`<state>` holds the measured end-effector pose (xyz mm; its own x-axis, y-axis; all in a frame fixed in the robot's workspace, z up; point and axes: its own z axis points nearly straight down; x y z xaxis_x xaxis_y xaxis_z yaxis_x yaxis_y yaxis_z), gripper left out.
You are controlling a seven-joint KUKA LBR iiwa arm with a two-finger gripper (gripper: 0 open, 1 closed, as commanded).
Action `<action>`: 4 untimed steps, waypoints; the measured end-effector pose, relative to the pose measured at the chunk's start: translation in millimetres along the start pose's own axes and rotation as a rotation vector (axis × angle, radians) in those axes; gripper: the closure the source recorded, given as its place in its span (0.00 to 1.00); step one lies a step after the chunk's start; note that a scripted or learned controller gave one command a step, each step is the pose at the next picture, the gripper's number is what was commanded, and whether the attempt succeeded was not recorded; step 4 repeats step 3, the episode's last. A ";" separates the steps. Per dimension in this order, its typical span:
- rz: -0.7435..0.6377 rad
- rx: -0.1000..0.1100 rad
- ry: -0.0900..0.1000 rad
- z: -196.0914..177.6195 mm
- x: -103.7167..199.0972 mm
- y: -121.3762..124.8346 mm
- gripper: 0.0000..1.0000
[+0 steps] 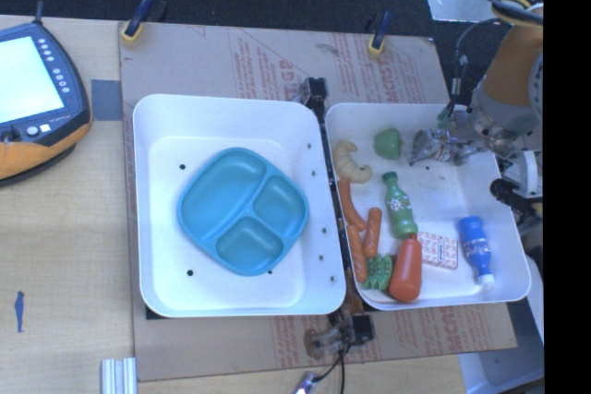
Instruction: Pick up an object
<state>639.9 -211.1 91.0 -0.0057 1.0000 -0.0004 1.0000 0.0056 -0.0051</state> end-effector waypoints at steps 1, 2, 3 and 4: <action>-0.001 0.000 -0.001 -1.6 68.8 17.0 0.00; -0.003 0.003 0.000 -12.3 67.9 16.8 1.00; -0.002 0.000 0.000 -100.8 138.2 -87.6 1.00; -0.002 0.000 0.000 -100.8 138.2 -87.6 1.00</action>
